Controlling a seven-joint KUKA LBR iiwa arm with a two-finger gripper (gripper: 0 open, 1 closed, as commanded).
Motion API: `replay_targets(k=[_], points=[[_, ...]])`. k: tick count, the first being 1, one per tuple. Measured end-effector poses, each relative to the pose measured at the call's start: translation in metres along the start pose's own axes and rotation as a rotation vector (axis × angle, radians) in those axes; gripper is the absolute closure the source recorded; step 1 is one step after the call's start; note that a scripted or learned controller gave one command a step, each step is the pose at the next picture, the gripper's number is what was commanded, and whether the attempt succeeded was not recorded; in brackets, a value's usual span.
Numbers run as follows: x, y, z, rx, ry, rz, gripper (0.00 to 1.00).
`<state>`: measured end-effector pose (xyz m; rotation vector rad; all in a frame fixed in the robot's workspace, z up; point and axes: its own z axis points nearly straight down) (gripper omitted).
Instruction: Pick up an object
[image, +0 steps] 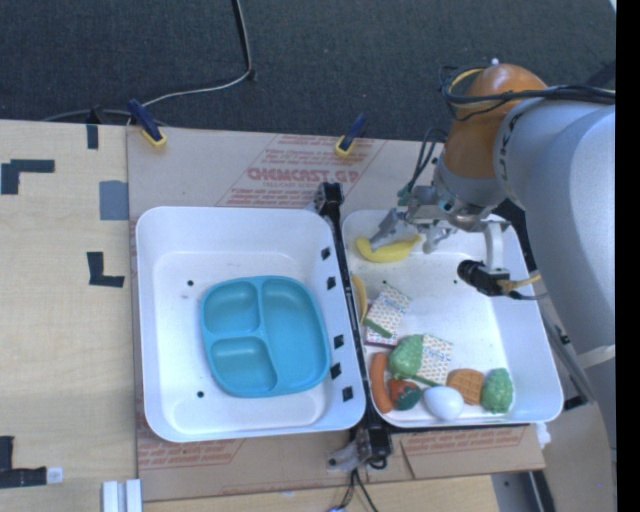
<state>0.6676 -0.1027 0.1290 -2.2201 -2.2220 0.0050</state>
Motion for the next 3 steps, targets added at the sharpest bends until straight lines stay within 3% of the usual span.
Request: replay_targets(k=[1,2,3], points=[[0.005,0.001,0.044,-0.003,0.000,-0.001,0.00],[0.005,0.001,0.034,-0.001,0.000,-0.002,1.00],[0.054,-0.060,-0.056,-0.003,0.003,-0.002,1.00]])
